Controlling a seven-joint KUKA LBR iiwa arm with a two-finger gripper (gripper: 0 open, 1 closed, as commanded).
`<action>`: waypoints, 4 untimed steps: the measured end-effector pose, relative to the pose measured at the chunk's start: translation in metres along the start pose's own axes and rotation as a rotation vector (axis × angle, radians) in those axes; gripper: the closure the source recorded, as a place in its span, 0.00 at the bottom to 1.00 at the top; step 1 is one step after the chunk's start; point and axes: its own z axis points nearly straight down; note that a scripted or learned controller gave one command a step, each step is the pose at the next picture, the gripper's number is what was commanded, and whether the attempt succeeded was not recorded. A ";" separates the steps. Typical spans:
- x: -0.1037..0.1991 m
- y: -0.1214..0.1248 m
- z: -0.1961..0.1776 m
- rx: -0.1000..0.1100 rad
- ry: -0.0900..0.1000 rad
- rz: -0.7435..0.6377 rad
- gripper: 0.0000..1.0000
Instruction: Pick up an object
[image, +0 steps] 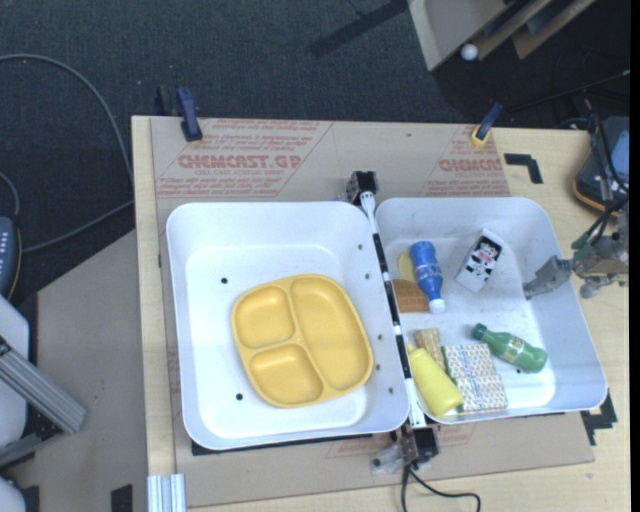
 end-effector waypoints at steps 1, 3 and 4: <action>0.091 0.039 0.094 0.002 0.001 -0.001 0.00; 0.097 0.086 0.124 -0.001 0.000 -0.001 0.00; 0.097 0.087 0.114 -0.002 -0.001 -0.003 1.00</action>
